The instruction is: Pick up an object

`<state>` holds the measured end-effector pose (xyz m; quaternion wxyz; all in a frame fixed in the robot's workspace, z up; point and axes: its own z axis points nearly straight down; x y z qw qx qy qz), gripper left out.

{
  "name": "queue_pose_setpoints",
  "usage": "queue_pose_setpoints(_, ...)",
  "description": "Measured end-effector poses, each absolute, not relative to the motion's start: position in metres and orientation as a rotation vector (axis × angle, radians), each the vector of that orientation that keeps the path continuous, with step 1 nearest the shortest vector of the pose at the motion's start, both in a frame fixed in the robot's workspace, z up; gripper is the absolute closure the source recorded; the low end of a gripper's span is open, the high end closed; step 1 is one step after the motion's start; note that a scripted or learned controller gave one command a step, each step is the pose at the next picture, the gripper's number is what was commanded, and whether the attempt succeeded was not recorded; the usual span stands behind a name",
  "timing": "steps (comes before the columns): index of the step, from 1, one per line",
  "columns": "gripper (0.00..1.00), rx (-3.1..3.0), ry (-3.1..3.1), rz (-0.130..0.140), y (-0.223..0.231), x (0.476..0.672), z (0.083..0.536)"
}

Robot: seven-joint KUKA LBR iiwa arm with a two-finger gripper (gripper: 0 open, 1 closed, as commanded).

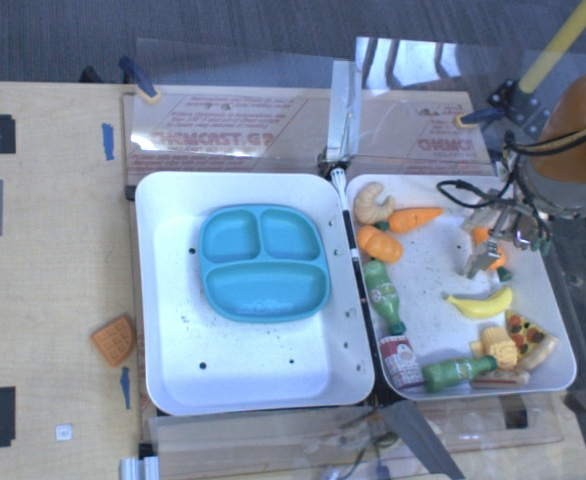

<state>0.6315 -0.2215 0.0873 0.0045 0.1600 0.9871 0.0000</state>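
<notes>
At the near edge of the right bin (558, 368) lies a green bottle (457, 371), with a pizza slice (529, 334) beside it. Just past them, a yellow banana (481, 304) lies on the bin floor. Right behind the banana hangs the gripper (487, 259); its fingers point down, and I cannot tell how wide they are. Farther back lies a carrot (414, 218).

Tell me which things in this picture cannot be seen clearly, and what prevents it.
- Hand, camera view: too small and blurred among cables to tell whether it is open or shut.
- Small orange item beside the hand: partly covered by the hand, so its kind is unclear.
- Arm: cut off by the right edge.
- Red-labelled item at the right bin's near edge: label too small to read.
</notes>
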Motion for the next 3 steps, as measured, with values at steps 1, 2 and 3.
queue_pose_setpoints(1, 1.00, 0.495, 3.079, -0.005, -0.221, 0.636, 0.102)
queue_pose_setpoints(2, 0.00, 0.495, 3.080, -0.004, -0.221, 0.635, 0.101)
queue_pose_setpoints(3, 0.00, 0.662, 3.064, 0.001, -0.223, 0.625, 0.088)
